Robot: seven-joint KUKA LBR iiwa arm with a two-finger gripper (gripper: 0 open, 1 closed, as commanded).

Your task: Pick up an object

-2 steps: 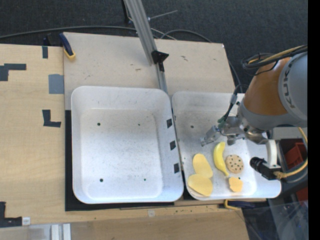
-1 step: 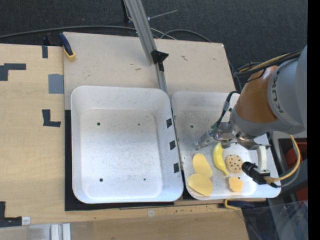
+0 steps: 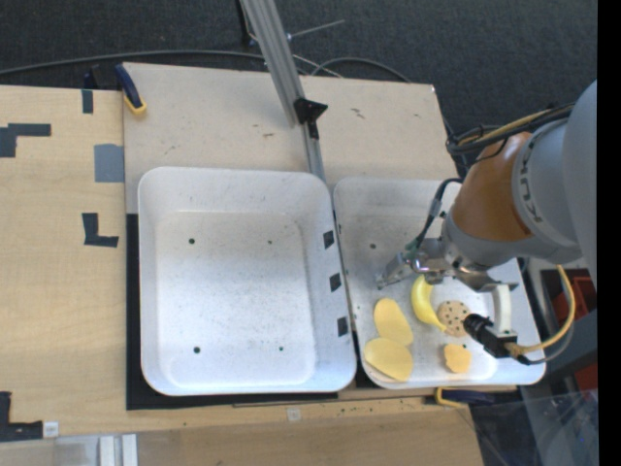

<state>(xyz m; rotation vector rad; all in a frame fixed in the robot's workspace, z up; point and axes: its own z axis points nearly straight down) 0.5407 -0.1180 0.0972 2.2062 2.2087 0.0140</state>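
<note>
The right bin holds several small items in its near half. A yellow banana-shaped piece lies just below my gripper, which hangs low over the bin's middle. A round tan disc with dots sits against the banana's right side. Two pale yellow lumps lie to the left and nearer the front rim, and a small orange piece rests by the front right corner. The view from above does not reveal whether anything is in the gripper.
The left bin stands beside the right one, sharing a raised rim. A grey metal pole slants in from the top towards the bins' far edge. The arm's orange band and cables overhang the right bin's right side.
</note>
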